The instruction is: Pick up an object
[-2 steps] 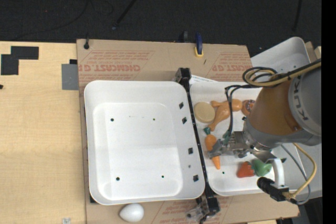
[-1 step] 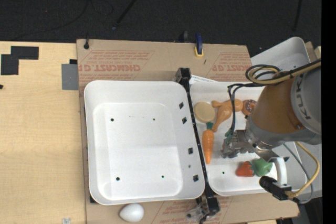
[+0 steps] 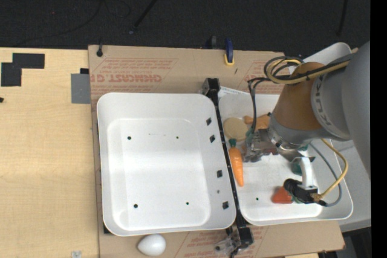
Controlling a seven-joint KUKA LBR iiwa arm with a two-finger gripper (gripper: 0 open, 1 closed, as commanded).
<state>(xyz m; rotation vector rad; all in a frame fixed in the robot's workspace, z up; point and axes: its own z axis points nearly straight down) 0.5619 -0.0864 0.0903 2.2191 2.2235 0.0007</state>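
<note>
Bins: 2 shallow white bins are counted, set side by side on a cardboard sheet (image 3: 151,69). They are noted as the left bin (image 3: 157,172) and the right bin (image 3: 263,181). 4 small dark dots are counted on the floor of the left bin.

Right bin contents: 3 loose things are counted.
- 1 orange carrot (image 3: 237,167), laid lengthwise along the wall nearest the left bin.
- 1 tan round thing (image 3: 233,127), just beyond the carrot's far end and near the same wall.
- 1 red thing (image 3: 281,195), toward the front of the bin and well apart from the carrot. Its kind is not made out.

Outside the bins: 1 white egg-shaped thing (image 3: 151,245) is seen on the cardboard, just in front of the left bin's front rim. 1 blue clamp (image 3: 228,51) is fixed at the cardboard's far edge.

Gripper (image 3: 253,149): it is placed low over the right bin, just beside the carrot's far half and near the tan round thing. Whether it is clenched or released cannot be told.

Writing: red print (image 3: 130,77) is noted on the cardboard behind the left bin. It appears upside down in this view and is not read with confidence.
</note>
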